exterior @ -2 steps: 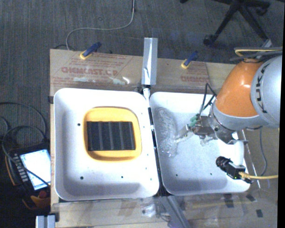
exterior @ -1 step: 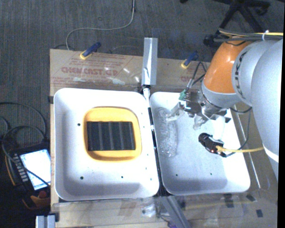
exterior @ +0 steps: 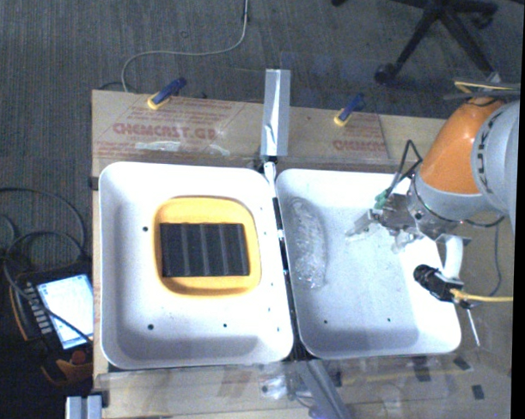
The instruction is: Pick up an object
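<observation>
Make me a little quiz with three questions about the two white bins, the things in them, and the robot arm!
1. Where does the yellow-framed tray with the dark ribbed centre lie?
A. in the left white bin
B. in the right white bin
C. on the carpet

2. How many blue-and-yellow clamps sit on the cardboard behind the bins?
A. none
B. two
C. five

3. How does the crinkly clear plastic packet lie?
A. pinched in the jaws
B. flat on the right bin floor, apart from the gripper
C. on top of the tray

Answers: 1 A, the tray fills the middle of the left white bin. 2 B, one clamp is at left, another at right. 3 B, the packet rests near the left wall of the right white bin, while the gripper hangs over its far right side.
</observation>
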`<move>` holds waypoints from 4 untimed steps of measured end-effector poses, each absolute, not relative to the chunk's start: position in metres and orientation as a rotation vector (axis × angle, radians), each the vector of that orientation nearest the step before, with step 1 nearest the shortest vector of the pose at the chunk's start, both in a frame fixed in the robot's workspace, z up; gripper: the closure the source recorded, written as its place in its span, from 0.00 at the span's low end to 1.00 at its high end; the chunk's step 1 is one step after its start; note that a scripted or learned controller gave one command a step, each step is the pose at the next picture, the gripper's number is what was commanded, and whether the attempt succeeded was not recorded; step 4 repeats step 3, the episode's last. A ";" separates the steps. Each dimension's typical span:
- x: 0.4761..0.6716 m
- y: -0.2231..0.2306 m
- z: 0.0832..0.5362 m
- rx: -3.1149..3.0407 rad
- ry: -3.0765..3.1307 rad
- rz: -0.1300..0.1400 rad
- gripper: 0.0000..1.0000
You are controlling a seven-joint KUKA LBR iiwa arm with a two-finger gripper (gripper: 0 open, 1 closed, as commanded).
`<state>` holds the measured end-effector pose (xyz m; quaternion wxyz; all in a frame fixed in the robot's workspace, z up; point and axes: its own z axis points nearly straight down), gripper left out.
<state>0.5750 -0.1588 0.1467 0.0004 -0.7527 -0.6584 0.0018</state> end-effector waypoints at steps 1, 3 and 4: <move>0.558 -0.071 0.187 -2.478 -1.929 0.002 0.00; 0.525 -0.125 0.326 -2.501 -1.905 0.004 0.00; 0.525 -0.125 0.326 -2.501 -1.905 0.004 0.00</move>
